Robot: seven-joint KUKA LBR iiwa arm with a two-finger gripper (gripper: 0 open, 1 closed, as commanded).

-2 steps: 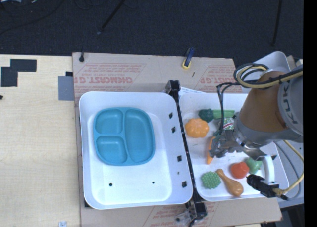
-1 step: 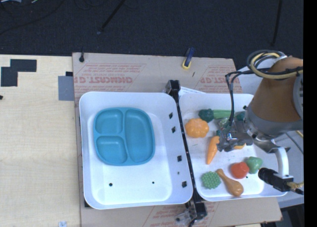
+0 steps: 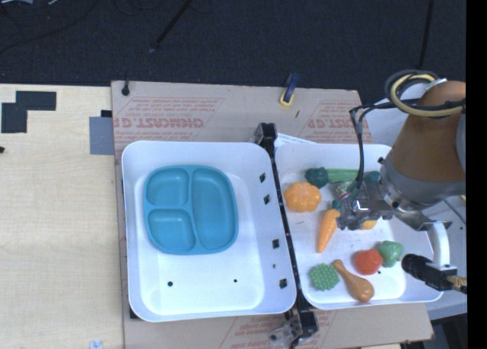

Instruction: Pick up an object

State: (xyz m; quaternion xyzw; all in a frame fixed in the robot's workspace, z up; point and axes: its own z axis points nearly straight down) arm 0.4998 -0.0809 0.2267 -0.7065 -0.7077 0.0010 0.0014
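1. As seen from above at a slant: two white bins side by side on a cardboard sheet (image 3: 228, 112) over the counter (image 3: 53, 210).
2. Left bin (image 3: 152, 287): blue divided plate (image 3: 190, 210), lying flat toward the upper left part.
3. Right bin (image 3: 297, 165): toy foods scattered; orange pepper (image 3: 302, 197) near the left wall, carrot (image 3: 326, 230) just right of it and pointing down, green vegetable (image 3: 331, 176) at top, green bumpy ball (image 3: 324, 277) and drumstick (image 3: 354, 281) at bottom, red tomato (image 3: 367, 261) with green piece (image 3: 391, 251) at lower right.
4. Arm (image 3: 422, 150): reaching in from the right, above the right bin.
5. Tool (image 3: 356, 213): low over the bin's middle, just right of the carrot's top; open or closed, cannot tell; nothing seen held.
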